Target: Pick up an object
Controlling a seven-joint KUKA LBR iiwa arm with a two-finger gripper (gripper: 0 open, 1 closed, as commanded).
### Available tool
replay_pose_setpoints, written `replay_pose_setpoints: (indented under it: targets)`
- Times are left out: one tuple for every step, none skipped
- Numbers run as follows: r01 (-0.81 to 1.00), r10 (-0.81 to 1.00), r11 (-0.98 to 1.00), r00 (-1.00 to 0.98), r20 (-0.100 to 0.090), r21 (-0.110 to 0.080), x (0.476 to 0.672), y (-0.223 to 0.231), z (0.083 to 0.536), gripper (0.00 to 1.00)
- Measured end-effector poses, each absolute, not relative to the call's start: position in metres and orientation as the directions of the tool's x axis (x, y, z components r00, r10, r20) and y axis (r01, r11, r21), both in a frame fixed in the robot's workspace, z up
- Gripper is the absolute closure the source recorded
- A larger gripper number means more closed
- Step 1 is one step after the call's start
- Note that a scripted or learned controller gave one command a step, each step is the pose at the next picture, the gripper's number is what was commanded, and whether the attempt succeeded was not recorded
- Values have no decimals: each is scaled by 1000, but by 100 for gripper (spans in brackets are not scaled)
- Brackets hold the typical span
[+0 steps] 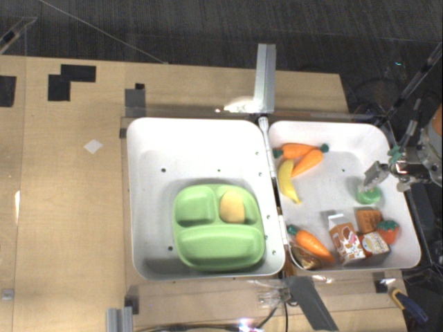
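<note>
grey metal gripper (377,175) with teal-green accents near the wrist — thin dark cables run above, a sliver of orange at three o'clock.

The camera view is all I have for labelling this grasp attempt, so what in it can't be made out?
- Gripper: small and blurred; whether it touches the green object under it is unclear.
- Arm: cut off by the right edge.
- Green object: too blurred to identify.
- Carton and packet: print too small to read.
- Lower carrot: it overlaps a bowl.
</note>
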State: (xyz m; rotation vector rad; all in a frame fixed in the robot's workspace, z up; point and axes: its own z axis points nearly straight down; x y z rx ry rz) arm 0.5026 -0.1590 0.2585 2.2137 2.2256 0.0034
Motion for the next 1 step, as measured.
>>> replay_pose_setpoints:
  targets:
    - [998, 998, 55, -55, -2, 8, 489, -125, 334, 0]
